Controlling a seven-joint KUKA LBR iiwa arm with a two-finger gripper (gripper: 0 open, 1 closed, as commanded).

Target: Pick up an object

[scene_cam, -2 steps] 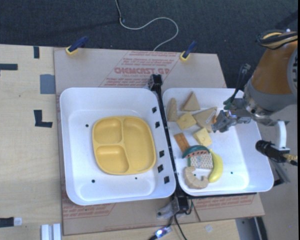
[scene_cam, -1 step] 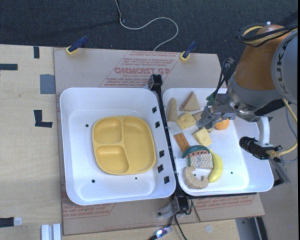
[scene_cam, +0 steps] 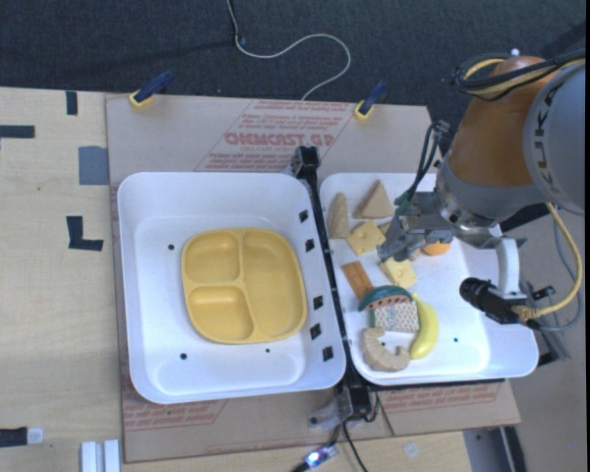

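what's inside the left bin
A yellow divided plate lies flat in the left bin, its three compartments bare. Whatever is beneath the plate is covered.

A wooden bench [scene_cam: 39, 293] carries a cardboard sheet [scene_cam: 265, 136] under two white bins [scene_cam: 143, 264].

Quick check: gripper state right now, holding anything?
Gripper: low in the right bin over the pale food pieces; open or shut cannot be told, and no object visibly between its fingers.
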